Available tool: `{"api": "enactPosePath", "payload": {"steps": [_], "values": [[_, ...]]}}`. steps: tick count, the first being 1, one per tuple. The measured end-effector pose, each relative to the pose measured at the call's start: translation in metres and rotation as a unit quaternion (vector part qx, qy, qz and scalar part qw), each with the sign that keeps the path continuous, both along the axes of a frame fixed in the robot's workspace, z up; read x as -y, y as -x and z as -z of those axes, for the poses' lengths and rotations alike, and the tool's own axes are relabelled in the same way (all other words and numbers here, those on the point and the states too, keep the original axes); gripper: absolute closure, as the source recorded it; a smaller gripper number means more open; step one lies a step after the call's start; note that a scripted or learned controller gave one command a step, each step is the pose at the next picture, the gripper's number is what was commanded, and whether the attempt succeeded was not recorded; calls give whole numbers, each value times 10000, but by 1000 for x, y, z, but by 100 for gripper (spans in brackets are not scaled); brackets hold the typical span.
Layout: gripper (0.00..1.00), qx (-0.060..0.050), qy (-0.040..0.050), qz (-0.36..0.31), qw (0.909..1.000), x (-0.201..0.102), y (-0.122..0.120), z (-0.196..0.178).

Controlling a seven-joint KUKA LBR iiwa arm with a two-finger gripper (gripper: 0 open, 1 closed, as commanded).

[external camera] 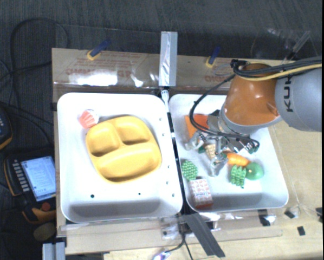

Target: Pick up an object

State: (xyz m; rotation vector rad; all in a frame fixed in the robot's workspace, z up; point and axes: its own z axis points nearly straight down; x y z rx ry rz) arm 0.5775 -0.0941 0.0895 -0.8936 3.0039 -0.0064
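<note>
The yellow divided tray [124,148] is the largest thing on hand; it lies face up in the middle of the left bin [70,199] and takes up most of its floor. It looks like light, stiff moulded plastic with a smooth, probably slippery surface, and its breadth suggests that only a rim or a divider ridge would fit between narrow jaws. A small pink-and-white object [88,117] sits just beside the tray's far left corner, near the bin's far left corner.

The right bin [278,196] holds the smaller things, likely light toy pieces. A patterned block [200,190] rests near its front left corner, stiff and flat-sided, so its 2 opposite faces would give a fair hold. A bumpy green piece [189,169] lies near the left wall, and a second green piece [238,175] touches a rounded green object [254,171] toward the front right. An orange carrot-like piece [237,158] lies just behind those 2, slim enough to pinch across its width.

The arm [297,99] reaches in from the right edge of the worktop, its orange band [251,99] above the right bin's middle and the wrist pointing down. The gripper [216,150] hangs low among the small things by the carrot-like piece. Whether the jaws are released or clenched cannot be told.
</note>
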Motion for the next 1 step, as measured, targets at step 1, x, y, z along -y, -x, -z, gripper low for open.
{"api": "enactPosePath", "payload": {"steps": [1], "values": [[0, 12, 0, 131, 9999, 49, 43, -1]]}}
